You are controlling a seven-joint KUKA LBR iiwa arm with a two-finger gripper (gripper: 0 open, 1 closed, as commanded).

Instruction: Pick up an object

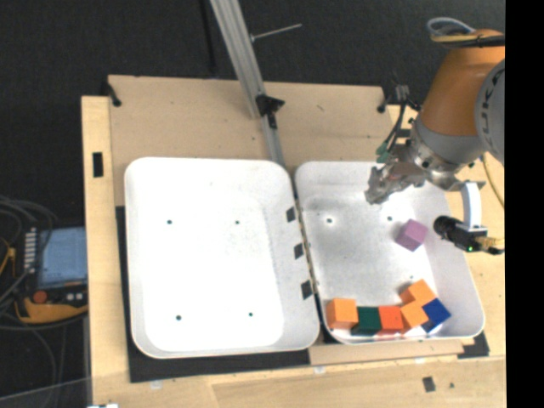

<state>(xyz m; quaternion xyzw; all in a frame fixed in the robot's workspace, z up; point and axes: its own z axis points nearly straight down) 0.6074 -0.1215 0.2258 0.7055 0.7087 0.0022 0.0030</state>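
Reaching in from the right, the arm (455, 100) positions its gripper (380, 187) above the upper part of the right bin (357, 253); whether it is apart or together cannot be determined. A purple block (411, 235) lies alone on the bin floor, near the gripper but apart from it. Orange, green and blue blocks (391, 313) are clustered against the bin's near edge. The left bin (212, 253) sits beside it.

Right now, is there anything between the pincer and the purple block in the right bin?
Nothing visible. The pincer is above the right bin, and only bare bin floor separates it from the purple block. The other blocks sit clustered along the near edge.
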